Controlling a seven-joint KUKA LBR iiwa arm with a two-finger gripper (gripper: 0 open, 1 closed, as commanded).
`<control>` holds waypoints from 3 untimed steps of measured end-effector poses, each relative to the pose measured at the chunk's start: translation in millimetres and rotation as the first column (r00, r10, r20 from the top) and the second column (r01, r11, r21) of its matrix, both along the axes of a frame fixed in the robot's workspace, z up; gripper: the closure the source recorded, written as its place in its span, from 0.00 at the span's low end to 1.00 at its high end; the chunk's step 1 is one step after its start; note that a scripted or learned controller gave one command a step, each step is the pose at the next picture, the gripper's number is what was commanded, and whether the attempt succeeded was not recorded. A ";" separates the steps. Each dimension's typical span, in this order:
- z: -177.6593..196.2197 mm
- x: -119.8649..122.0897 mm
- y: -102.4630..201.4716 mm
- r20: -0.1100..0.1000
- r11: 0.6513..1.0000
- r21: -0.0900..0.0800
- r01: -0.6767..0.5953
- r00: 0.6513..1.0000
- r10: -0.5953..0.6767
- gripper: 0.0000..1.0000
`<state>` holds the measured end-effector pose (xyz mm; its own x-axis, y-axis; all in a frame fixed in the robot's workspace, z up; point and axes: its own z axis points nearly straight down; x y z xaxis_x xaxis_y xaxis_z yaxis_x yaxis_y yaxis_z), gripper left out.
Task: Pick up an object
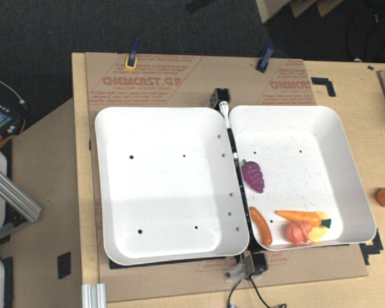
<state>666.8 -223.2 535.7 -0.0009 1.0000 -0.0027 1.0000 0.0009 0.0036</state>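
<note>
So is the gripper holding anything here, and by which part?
Nothing is seen held: the purple grapes, carrot and other toys lie loose in the right bin.

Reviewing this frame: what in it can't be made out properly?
- Orange-red rounded object on the bench: cut off by the camera view's right side, identity unclear.
- Pink lumpy toy in the right white bin: partly overlapped by the orange toy carrot and the small yellow piece; too small to identify.

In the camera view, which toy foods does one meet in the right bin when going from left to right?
Purple grapes → orange-red sausage-like piece → pink piece → yellow piece. The carrot overlaps the last two in the order, so I leave it out.
</note>
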 end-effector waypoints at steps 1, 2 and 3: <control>0.4 -55.1 -0.9 -0.006 1.000 0.003 0.004 1.000 -0.004 1.00; -0.5 2.2 16.6 0.003 1.000 0.000 -0.002 1.000 0.002 1.00; -0.1 -0.1 -1.1 0.001 1.000 -0.001 0.002 1.000 -0.002 1.00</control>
